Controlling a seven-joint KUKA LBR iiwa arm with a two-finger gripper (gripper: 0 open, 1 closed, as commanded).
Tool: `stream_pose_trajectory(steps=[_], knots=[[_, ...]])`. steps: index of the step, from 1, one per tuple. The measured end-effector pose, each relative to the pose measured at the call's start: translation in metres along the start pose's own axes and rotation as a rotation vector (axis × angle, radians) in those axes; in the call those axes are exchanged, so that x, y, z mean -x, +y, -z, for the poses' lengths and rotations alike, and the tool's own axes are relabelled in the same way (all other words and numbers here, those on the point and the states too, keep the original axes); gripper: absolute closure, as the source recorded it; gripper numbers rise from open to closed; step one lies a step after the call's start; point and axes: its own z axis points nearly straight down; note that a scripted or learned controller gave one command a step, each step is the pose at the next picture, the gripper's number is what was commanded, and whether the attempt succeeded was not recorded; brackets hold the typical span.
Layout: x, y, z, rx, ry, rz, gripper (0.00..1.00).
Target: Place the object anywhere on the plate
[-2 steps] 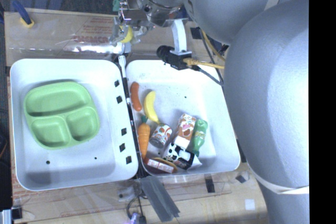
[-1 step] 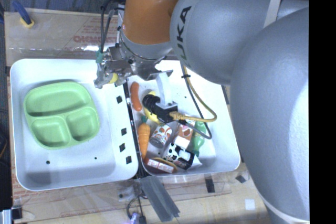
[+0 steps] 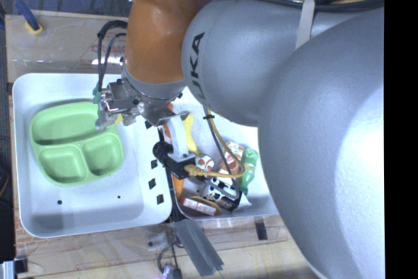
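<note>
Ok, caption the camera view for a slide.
KUKA arm reaches over two white bins; green divided plate in the left one.

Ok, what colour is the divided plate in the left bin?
Light green: the plate with three compartments, seen in the camera view, lying in the white left bin.

The grey arm (image 3: pixel 294 75) with its orange band (image 3: pixel 157 29) reaches over two white bins, a green divided plate (image 3: pixel 75 140) lying in the left bin (image 3: pixel 78 212) and mixed objects (image 3: pixel 212 186) in the right.

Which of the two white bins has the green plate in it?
The left bin. It holds the green divided plate, while the right bin holds a jumble of small packaged items.
</note>
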Motion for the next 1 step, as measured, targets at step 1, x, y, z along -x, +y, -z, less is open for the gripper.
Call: stream_pose_trajectory(steps=[1], knots=[[0.0005,0.0001,0.0001,0.001,0.000,-0.001,0.00]])
